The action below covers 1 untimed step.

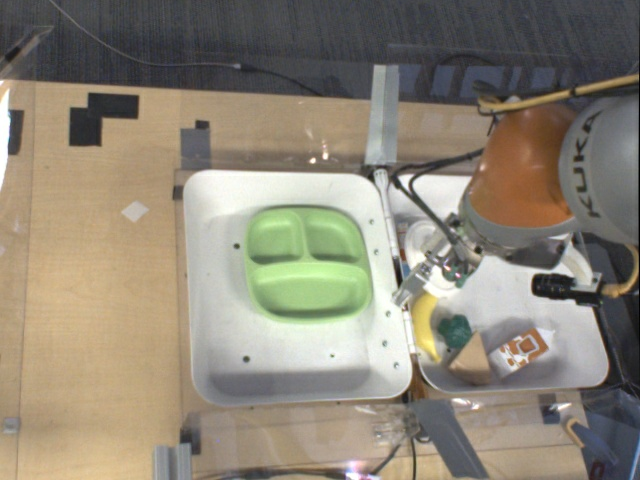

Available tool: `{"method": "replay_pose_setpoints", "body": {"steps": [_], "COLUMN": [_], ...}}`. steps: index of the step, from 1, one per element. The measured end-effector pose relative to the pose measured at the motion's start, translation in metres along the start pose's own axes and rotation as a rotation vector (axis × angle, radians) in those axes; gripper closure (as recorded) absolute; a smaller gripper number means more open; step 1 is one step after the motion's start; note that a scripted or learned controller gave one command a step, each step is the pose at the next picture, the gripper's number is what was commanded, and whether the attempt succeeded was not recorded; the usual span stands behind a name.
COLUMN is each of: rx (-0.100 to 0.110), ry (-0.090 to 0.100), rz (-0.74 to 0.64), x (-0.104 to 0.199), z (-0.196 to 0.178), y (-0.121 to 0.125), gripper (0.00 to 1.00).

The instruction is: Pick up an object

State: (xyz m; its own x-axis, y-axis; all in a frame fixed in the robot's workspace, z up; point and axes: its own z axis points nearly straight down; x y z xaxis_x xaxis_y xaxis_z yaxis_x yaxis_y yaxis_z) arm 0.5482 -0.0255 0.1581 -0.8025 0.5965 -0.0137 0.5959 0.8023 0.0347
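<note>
The right bin (565, 313) holds a yellow banana (427, 328) against its left wall. A small dark green object (457, 332) sits beside the banana, and a tan block (472, 361) lies just in front of that. A white and orange packet (524, 349) lies further right. My gripper (422, 280) hangs low over the left side of this bin, just above the banana's upper end and close to the wall between the bins. The arm's orange band (520, 168) covers the back of the bin.
A green divided plate (305, 263) lies in the middle of the left bin (215, 298). A white round object (422, 238) sits behind the gripper in the right bin. Black cables (420, 173) run along the back of the right bin.
</note>
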Motion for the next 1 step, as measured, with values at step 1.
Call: {"method": "replay_pose_setpoints", "body": {"steps": [1], "rx": [-0.008], "ry": [-0.004], "rz": [-0.08], "x": [-0.017], "z": [0.0076], "y": [0.0015], "gripper": [0.0]}}
